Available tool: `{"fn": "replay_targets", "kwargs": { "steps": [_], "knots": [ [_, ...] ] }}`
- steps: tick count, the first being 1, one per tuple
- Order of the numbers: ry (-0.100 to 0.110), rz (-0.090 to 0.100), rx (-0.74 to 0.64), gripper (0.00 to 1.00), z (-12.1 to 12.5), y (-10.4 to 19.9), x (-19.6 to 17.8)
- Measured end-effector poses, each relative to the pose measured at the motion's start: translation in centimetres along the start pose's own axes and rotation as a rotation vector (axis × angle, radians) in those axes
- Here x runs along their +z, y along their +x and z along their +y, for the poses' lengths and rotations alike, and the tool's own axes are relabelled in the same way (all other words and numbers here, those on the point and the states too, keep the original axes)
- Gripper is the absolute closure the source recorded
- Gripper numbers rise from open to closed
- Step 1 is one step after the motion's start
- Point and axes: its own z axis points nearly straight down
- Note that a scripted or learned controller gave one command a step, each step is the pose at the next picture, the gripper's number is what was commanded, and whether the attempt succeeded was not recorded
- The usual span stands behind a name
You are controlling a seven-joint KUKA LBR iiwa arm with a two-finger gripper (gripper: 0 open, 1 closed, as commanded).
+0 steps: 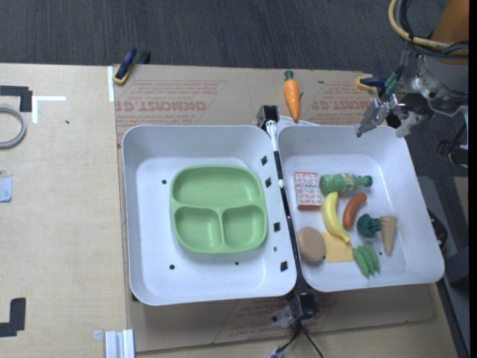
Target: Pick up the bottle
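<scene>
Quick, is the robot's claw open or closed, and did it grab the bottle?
Gripper: open, holding nothing, above the right bin's far edge. The bottle lies in the bin.

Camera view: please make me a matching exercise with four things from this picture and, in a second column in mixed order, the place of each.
Things:
1. bottle
2. carrot
3. green tray
4. gripper

Places:
A. in the left bin
B. lying in the right bin, above the banana
C. on the cardboard behind the bins
D. above the right bin's far edge

Pairs: 1-B, 2-C, 3-A, 4-D
</scene>
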Motion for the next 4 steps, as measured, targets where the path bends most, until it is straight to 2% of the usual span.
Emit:
{"fn": "replay_targets", "kwargs": {
  "steps": [1,2,3,4],
  "knots": [
    [-0.002,0.000,-0.208,0.00,-3.0,1.7,17.0],
    [-0.005,-0.002,-0.205,1.00,-2.9,1.6,15.9],
    [-0.001,0.000,-0.238,1.00,-8.6,4.7,4.2],
    [0.001,0.001,-0.245,1.00,-15.1,11.2,8.2]
  ]
}}
